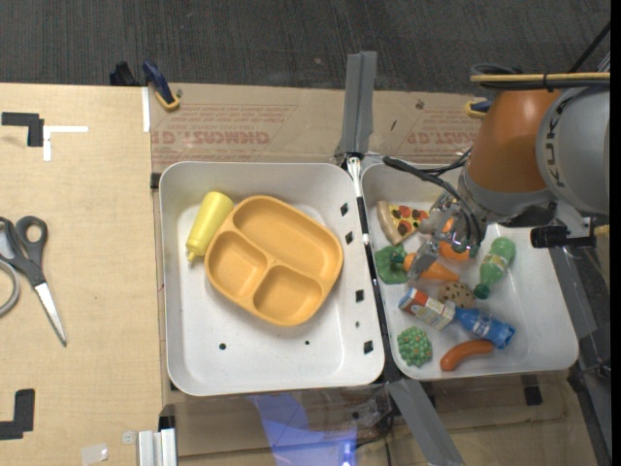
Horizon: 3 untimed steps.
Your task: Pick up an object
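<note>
Clutter is the trouble: the right bin [543,343] holds a tight heap of toy food, and the pincer [439,233] hangs low over its middle, just above an orange carrot-like piece [452,250]. No single target is marked by the task, so that orange piece, lying nearest under the tips, is my guess at the thing to be lifted. Whether the tips stand apart or together I cannot tell; the wrist and cables hide them.

Close around lie a pizza slice [402,221], a dark green leafy piece [391,263], a green bottle [494,264], a red-and-white can [428,308], a blue bottle [484,327], a green bumpy ball [414,345] and a red sausage [466,353]. With neighbours touching, a descent could land on two things at once, wedge one sideways, or close on a rounded edge that slips out during lifting. A push could also shove pieces against the bin wall.

The left bin [184,348] carries a yellow divided plate [275,259] and a yellow bottle [209,224], well apart from the heap. Scissors [35,270] rest on the surface [78,377].
</note>
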Each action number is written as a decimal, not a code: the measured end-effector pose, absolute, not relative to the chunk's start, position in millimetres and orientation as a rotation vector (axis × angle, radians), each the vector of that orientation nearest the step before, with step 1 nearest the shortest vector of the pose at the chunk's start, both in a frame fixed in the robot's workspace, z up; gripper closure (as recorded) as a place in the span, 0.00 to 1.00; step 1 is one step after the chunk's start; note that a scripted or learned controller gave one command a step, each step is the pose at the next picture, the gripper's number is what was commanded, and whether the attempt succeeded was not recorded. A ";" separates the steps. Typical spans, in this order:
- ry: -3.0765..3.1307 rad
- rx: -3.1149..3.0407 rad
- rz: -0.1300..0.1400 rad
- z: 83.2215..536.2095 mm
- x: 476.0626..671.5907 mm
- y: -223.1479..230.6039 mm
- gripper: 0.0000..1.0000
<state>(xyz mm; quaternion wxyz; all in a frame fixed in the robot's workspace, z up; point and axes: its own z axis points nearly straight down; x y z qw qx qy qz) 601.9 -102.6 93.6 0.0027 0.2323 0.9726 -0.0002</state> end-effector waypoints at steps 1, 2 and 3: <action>3.080 0.610 -0.001 92.5 573.0 -104.8 0.00; 2.995 0.950 0.000 91.5 539.6 -99.3 0.00; 2.905 1.183 0.000 93.1 584.7 -126.0 0.00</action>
